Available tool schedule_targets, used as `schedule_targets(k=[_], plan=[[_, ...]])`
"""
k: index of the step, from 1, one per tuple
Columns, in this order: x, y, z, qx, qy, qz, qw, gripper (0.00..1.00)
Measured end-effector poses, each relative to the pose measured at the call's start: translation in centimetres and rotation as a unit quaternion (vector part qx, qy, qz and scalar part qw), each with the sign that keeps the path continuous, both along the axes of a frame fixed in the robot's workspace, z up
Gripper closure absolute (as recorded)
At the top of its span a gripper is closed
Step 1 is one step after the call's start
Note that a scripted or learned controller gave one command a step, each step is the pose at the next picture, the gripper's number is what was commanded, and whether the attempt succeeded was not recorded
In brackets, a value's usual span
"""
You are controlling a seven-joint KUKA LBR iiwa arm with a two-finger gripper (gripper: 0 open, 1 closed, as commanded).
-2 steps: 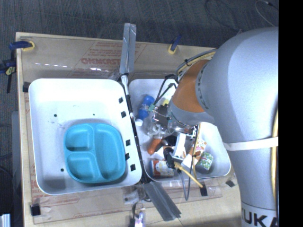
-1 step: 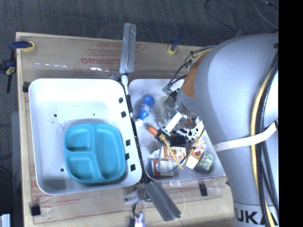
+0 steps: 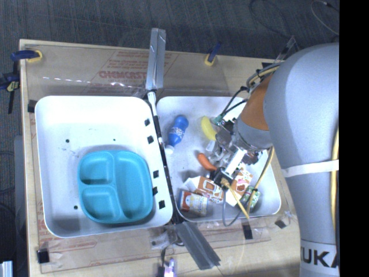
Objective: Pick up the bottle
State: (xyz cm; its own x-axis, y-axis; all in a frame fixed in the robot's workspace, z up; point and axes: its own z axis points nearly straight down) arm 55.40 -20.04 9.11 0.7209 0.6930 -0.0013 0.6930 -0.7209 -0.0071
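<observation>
Here the bottle (image 3: 176, 130) lies (cap lower-left) tilted diagonally; gripper (image 3: 222, 165) state: cannot tell.

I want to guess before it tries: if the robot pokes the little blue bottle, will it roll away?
Probably, yes. The blue bottle lies on its side on the smooth floor of the right bin, and its round body would likely roll sideways. It looks small, so it is probably light and easy to knock. It lies near the divider, which might stop it on that side.
</observation>
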Motion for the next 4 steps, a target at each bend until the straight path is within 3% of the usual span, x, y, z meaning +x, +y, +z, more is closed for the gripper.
schedule_targets(k=[1, 2, 3, 4], plan=[[-0.8, 0.7, 0.1, 0.0, -0.003, 0.371, 0.9288, 1.0], [2.2, 6.5, 0.0, -0.0002, -0.002, 0.231, 0.9729, 1.0], [10.2, 9.6, 0.0, -0.0012, 0.0, -0.013, 0.9999, 1.0], [8.6, 14.3, 10.1, -0.0005, -0.001, 0.088, 0.9961, 1.0]])
